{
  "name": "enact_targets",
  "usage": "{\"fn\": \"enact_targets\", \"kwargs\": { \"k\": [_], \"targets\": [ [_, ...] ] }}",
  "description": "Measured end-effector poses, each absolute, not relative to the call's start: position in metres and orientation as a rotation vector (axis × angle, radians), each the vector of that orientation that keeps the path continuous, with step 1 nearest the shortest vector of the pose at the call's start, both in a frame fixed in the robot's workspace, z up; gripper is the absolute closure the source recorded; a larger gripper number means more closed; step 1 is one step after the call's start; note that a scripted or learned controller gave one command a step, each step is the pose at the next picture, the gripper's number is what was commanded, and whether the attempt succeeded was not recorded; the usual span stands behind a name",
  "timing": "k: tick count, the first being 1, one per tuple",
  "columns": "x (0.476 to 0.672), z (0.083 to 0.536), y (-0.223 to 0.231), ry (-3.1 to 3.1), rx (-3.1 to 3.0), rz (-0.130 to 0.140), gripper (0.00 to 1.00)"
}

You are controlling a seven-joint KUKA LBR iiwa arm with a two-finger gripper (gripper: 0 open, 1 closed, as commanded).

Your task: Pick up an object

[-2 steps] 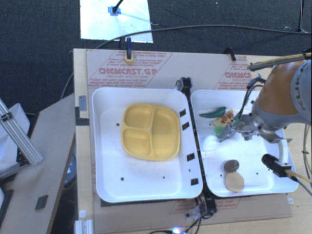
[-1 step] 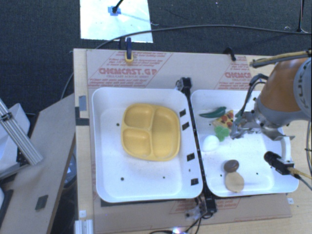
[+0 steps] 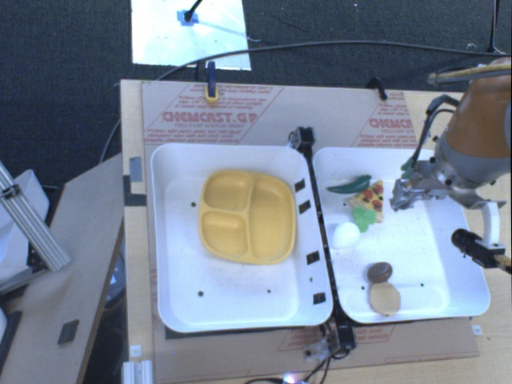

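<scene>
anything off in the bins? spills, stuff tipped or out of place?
Nothing stands out. The yellow divided plate lies flat in the left bin. In the right bin, the small food items, including the white egg, sit inside the walls. The gripper hangs above that bin.

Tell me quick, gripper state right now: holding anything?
Gripper: over the right bin, just right of the pizza slice toy; nothing seen between its fingers, and open or shut cannot be told.
</scene>
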State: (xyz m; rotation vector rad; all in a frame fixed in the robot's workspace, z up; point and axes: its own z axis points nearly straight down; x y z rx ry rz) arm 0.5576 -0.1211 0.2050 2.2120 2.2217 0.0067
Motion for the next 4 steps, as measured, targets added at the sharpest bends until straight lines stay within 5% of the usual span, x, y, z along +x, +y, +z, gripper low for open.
{"fn": "enact_targets", "kwargs": {
  "k": [1, 2, 4],
  "targets": [
    [0.559, 0.259, -0.121, 2.222, 2.212, 0.006, 1.0],
    [0.571, 0.253, -0.068, 2.231, 2.21, 0.005, 1.0],
    [0.561, 0.23, 0.043, 2.232, 2.212, 0.001, 1.0]
  ]
}}
